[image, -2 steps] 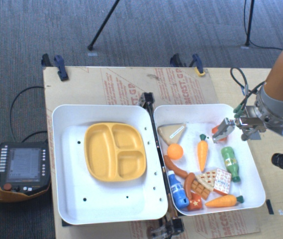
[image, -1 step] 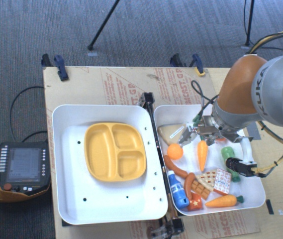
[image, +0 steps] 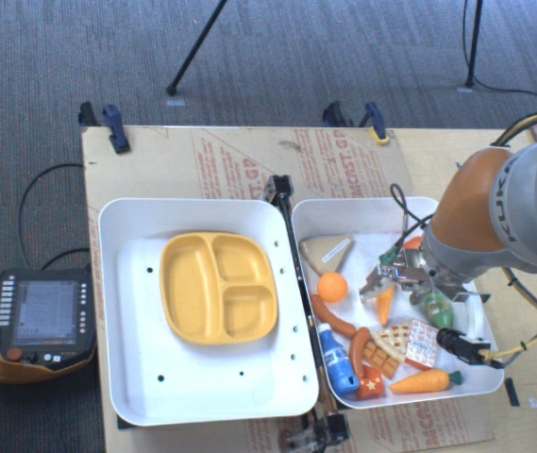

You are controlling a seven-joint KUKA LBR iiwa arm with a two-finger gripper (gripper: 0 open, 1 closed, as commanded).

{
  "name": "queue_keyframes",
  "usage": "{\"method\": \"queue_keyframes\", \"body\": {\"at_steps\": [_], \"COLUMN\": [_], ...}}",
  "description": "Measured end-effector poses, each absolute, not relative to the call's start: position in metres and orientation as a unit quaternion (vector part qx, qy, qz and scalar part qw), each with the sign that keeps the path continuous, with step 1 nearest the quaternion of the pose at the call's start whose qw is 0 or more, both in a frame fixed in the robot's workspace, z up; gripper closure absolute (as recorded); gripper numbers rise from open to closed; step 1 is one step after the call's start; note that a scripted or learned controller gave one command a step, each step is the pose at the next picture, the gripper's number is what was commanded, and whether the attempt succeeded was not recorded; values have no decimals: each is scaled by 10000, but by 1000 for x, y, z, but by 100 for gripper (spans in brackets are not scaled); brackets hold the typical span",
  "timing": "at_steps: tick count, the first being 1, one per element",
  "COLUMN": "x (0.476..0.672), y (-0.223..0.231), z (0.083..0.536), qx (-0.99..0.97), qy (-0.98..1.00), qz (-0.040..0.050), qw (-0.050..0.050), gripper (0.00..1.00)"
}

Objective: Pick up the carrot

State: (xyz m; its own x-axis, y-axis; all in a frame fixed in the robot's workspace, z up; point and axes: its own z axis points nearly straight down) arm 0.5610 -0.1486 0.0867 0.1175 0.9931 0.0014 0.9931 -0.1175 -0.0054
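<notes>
A small orange carrot (image: pixel 384 306) points tip-down in the middle of the right bin (image: pixel 362 217). My gripper (image: pixel 385 282) sits right over its upper part, and the fingers close on it from both sides. The green bit (image: pixel 388 254) just above the fingers looks like its leafy top. A second, larger carrot (image: pixel 423 381) with a green end lies flat along the bin's front edge, apart from the gripper. The grey arm with its orange band (image: pixel 476 217) comes in from the right.
Around the gripper lie an orange ball (image: pixel 333 287), a tan wedge (image: pixel 328 250), a sausage (image: pixel 330 317), a blue bottle (image: pixel 336 363), a waffle (image: pixel 387 349) and a green item (image: pixel 434 303). The left bin (image: pixel 136 385) holds a yellow divided plate (image: pixel 218 285).
</notes>
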Motion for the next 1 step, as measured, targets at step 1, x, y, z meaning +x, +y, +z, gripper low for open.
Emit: {"method": "queue_keyframes", "body": {"at_steps": [1], "x": [561], "y": [-149], "z": [97], "qx": [-7497], "qy": [-6618], "qz": [8], "qw": [34], "gripper": [100]}}
